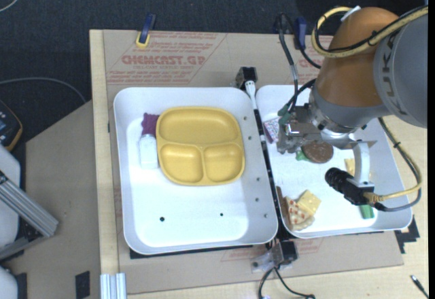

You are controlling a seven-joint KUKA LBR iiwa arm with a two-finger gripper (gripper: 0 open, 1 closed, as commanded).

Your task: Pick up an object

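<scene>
Looming largest under the lens, the arm reaches in from the right. Its smooth grey casing gives way to a glossy, rounded orange band above the wrist. The wrist bends downward over the far half of the right bin, and the jaws hang low there among metal fittings. From this angle I cannot tell whether they are released or clenched, and nothing can be made out between them.

Just beside them, on the bin floor, lies a flat, round brown disc, partly under the wrist. A small purple packet lies against the bin's left wall. Toward the near rim sit a spotted pizza-like wedge and a pale yellow, cheese-like wedge, touching each other.

The left bin is shallow, white and round-cornered. It holds a matte yellow plastic plate with three compartments. A small white bottle and a purple piece lie just beside the plate's left edge.

Both bins rest on a surface covered with brown cardboard printed in red.
</scene>
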